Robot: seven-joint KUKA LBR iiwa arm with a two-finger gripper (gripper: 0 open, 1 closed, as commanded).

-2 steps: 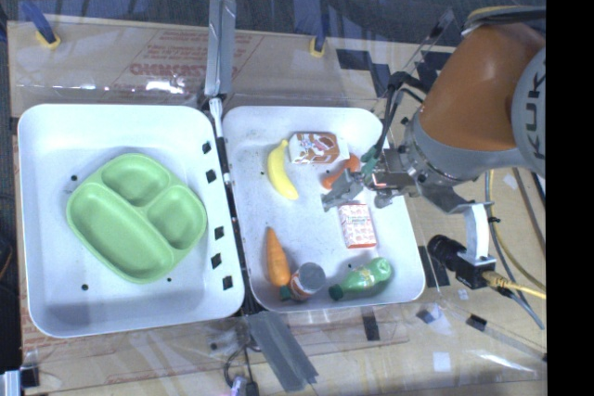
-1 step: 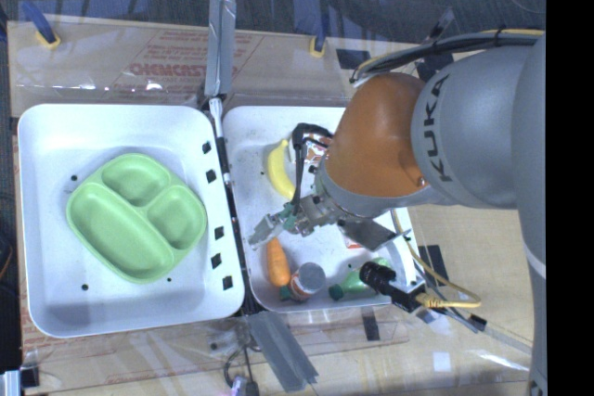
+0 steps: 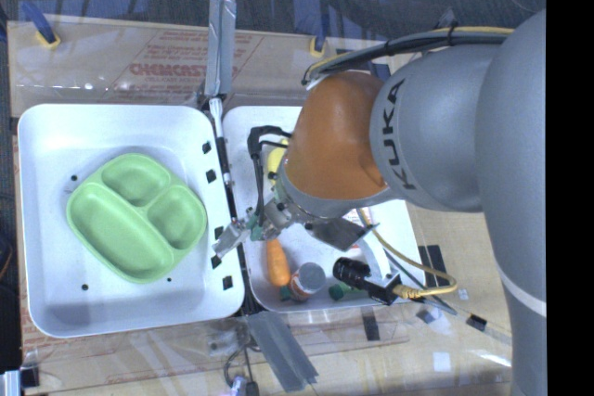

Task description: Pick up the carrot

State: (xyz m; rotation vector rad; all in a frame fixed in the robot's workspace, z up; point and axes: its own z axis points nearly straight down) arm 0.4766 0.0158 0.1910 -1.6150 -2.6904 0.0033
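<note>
Gripper [image 3: 249,230] low at right bin's [image 3: 243,199] left wall; finger state cannot be told. Carrot [image 3: 277,262] just right of it, below, lying free. Grey-capped object [image 3: 306,278] crowds carrot's right. Green divided plate [image 3: 136,215] left, well apart.

Single fixed camera above bench, slanted down, fairly near; right bin [image 3: 243,199] partly hidden.
</note>
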